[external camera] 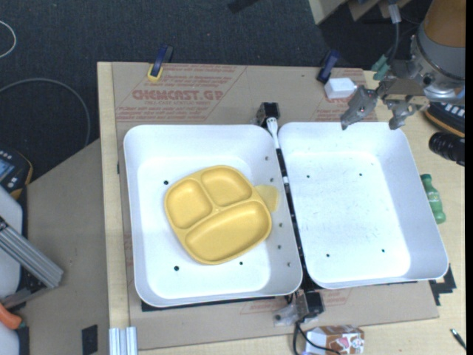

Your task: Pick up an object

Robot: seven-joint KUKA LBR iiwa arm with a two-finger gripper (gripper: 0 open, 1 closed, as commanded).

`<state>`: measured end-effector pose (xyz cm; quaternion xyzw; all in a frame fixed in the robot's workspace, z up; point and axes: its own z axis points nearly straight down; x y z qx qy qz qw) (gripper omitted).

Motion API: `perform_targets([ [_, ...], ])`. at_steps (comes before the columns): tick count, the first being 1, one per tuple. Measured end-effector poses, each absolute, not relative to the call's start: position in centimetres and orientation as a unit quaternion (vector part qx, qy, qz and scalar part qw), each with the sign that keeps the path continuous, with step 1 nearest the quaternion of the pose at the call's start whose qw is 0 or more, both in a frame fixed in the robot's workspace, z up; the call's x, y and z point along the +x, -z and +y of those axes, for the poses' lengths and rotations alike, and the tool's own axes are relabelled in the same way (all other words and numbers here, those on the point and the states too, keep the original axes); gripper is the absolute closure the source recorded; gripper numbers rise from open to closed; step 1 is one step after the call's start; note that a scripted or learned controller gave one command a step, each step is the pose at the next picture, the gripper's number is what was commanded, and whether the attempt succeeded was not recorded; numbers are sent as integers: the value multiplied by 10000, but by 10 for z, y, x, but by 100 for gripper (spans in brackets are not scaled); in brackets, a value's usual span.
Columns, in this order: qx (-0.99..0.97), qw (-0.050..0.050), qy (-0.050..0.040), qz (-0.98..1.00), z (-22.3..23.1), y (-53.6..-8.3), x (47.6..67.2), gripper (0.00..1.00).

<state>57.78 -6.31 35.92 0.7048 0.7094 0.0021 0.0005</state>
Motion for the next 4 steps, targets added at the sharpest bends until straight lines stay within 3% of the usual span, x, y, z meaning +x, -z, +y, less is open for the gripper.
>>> perform_targets([
  [1,7037,34,-57,7105,-2,-457,513,0],
  [2,7040,24,-48,7102,64,-526,478,0],
  [3,7067,20,-23,7075,60,-533,480,100],
  [4,7072,-40,57,7070,73,-417,478,100],
])
